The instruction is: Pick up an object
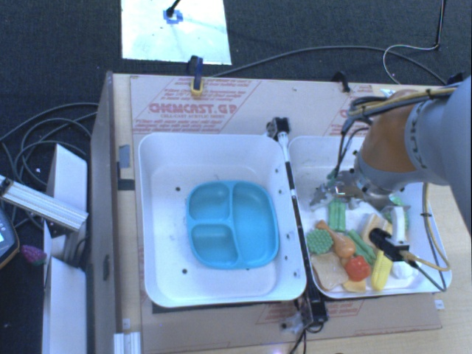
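Gripper [341, 195], finger state indeterminate, hangs above the toy-food pile [354, 245] toward the near edge of the right white bin [310, 153].

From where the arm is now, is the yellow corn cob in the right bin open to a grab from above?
Probably yes. The corn cob lies on top of the toy food near the right bin front edge, nothing over it. The gripper hangs just behind it, over the same bin.

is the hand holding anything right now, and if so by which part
It cannot be told. The hand hangs low over the toy food in the right bin, and the wrist above hides whatever may sit in its grip.
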`<state>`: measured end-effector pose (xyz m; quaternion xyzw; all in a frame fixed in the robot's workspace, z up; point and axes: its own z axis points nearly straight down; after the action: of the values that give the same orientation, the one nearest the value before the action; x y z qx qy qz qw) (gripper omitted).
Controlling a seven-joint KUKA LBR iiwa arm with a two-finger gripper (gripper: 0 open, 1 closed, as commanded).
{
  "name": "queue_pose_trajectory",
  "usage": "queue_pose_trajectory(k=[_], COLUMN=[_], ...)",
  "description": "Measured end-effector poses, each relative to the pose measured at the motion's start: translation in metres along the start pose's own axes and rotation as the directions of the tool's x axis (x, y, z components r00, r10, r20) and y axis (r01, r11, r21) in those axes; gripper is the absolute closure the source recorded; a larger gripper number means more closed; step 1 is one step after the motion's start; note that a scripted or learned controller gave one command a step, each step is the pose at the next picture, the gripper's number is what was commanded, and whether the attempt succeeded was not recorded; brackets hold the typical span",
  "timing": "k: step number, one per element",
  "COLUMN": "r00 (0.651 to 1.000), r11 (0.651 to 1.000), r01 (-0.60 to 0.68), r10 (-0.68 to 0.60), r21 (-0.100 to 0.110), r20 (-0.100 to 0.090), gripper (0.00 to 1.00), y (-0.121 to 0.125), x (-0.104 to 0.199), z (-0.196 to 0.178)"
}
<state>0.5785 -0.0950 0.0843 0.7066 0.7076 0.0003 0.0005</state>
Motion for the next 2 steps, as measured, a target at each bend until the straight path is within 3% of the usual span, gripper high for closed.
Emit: queue_pose_trajectory(k=[1,2], r00=[1.0,1.0], r11=[1.0,1.0], r01=[0.0,0.0], r10=[0.0,0.0], r21=[0.001,0.001], r20=[-0.001,-0.001], gripper=[0.0,0.0], y=[-0.03,-0.044], x=[0.008,0.008], z=[0.0,0.0])
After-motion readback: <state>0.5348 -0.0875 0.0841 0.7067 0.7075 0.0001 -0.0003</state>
